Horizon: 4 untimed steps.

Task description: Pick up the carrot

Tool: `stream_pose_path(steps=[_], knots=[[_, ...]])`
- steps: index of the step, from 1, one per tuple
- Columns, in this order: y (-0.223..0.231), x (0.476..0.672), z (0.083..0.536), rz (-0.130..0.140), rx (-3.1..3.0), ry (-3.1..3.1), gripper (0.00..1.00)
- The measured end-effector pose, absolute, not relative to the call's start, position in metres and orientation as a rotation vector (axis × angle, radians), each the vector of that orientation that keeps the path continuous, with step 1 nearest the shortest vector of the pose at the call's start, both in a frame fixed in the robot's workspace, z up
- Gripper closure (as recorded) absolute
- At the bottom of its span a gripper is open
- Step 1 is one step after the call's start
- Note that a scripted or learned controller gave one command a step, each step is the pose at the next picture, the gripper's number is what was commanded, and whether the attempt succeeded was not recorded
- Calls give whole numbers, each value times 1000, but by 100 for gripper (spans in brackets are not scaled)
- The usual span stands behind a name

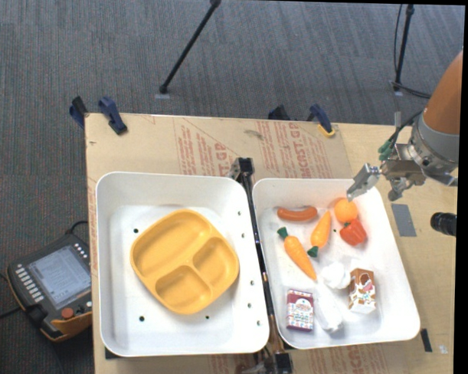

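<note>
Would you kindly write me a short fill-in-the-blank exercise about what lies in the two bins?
1. The yellow divided plate lies in the ____ bin.
2. The sausage lies in the ____ bin.
3. The gripper hovers over the right bin's ____ rim.
4. The two carrots each have a ____ top.

Missing words: left; right; far; green

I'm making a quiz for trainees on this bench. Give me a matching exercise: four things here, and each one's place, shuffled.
Things:
1. yellow plate
2. sausage
3. gripper
4. handheld controller

Places:
A. far end of the right bin
B. floor, left of the bench
C. above the right bin's far right corner
D. in the left bin

Pairs: 1-D, 2-A, 3-C, 4-B
</note>
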<state>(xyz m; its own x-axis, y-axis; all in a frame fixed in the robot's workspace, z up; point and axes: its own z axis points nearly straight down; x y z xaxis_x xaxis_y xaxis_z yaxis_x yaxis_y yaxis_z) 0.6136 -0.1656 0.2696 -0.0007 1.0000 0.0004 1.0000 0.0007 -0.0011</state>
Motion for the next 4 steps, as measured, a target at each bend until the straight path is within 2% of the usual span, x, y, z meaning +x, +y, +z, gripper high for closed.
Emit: stream_pose_path(steps=[1, 2, 3, 4], knots=[[-118, 600, 150, 4, -2217, -2218, 0], [-109, 596, 96, -21, -2227, -2229, 0], [-112, 598, 107, -23, -2238, -2227, 100], [-59, 601, 188, -1, -2219, -2223, 100]])
